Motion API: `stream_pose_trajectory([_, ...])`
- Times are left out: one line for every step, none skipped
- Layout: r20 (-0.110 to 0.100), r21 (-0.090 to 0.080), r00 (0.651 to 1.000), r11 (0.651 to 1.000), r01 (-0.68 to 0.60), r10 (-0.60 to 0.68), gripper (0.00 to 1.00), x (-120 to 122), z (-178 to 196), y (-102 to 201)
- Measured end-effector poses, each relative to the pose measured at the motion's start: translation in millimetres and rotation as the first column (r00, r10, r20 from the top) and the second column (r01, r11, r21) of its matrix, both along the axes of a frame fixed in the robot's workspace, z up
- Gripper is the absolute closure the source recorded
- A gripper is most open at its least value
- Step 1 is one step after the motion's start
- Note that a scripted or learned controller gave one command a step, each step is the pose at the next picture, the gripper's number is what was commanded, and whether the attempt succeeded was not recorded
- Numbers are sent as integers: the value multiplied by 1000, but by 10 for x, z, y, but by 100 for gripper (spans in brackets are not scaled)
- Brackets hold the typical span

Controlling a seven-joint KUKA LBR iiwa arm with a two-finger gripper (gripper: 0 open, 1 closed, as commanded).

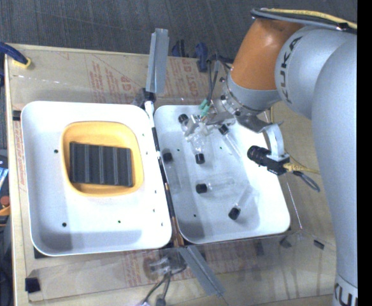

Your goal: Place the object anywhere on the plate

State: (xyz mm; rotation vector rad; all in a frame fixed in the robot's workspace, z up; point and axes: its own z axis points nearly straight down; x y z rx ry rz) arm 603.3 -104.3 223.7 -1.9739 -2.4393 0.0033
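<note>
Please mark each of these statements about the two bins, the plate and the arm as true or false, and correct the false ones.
1. The yellow plate lies in the left bin. True.
2. Small clear vials with black caps lie on the plate. False: they lie in the right bin.
3. A dark ridged insert rests on the plate. True.
4. The arm's gripper is over the left bin. False: it is over the right bin's upper part.

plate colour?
Yellow-orange rim with a dark grey ribbed centre, in the left bin; camera view.
</note>
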Motion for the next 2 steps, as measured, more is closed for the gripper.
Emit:
stream_pose_trajectory([0, 0, 978, 978, -208, 208, 100, 36, -325, 570])
stream_pose_trajectory([0, 0, 978, 978, -207, 207, 0, 36, -324, 565])
